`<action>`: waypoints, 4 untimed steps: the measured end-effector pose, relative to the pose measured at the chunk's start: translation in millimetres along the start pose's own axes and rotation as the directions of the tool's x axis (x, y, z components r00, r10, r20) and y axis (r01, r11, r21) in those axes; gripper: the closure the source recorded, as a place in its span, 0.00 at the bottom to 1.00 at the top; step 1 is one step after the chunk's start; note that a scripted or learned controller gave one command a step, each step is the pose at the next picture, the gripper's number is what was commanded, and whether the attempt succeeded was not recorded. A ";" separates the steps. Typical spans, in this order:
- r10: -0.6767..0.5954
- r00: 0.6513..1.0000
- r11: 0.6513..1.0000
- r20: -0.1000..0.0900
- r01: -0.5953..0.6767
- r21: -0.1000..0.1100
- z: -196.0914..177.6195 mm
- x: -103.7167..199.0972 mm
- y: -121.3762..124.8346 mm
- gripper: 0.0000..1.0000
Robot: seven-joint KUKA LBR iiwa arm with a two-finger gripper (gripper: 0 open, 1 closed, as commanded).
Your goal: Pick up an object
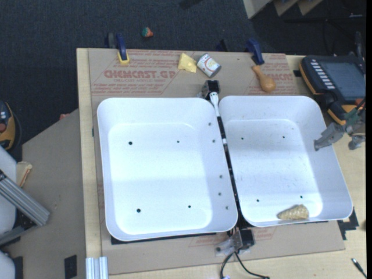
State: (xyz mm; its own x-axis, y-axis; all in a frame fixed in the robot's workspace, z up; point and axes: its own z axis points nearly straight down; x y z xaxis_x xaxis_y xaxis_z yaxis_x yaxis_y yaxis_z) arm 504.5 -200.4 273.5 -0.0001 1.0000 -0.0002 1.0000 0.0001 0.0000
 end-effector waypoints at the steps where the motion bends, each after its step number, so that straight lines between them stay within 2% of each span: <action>1: -0.007 1.000 1.000 0.004 0.007 -0.021 -153.2 52.3 -24.1 0.00; 2: -0.002 1.000 1.000 0.003 0.002 -0.007 -154.5 49.8 -23.9 1.00; 3: -0.012 1.000 1.000 -0.003 0.012 0.003 -138.1 151.2 -24.8 1.00; 4: -0.009 1.000 1.000 -0.002 0.009 0.009 -71.7 229.1 9.1 1.00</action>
